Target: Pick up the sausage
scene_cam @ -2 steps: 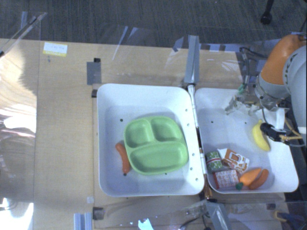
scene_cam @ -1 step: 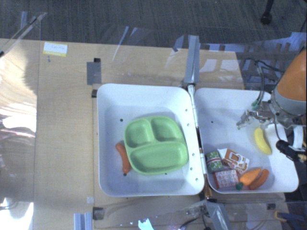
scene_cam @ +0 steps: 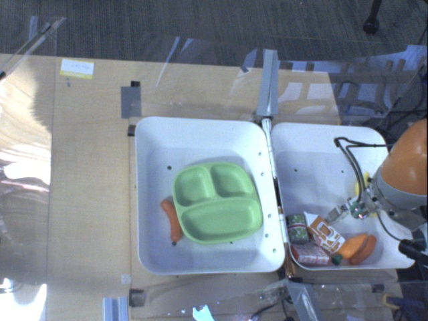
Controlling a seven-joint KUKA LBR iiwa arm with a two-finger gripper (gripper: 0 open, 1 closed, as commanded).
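Wooden bench (scene_cam: 67, 179) — dark carpet (scene_cam: 200, 12) beyond

Orange-red sausage (scene_cam: 173, 220), green tray (scene_cam: 217, 202)

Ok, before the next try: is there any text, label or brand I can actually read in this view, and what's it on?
None reads.
Yellow sticker on the bench: print too small.
Green can, right bin: label blurred.
White and orange packet beside it: markings blurred.
Red-banded item below: no legible print.

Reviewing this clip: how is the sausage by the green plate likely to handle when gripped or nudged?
The sausage looks smooth and rounded, so it may slip or roll. It lies tight against the green plate, partly under its rim, which probably leaves little finger room. Its slight curve suggests a soft toy, likely light.
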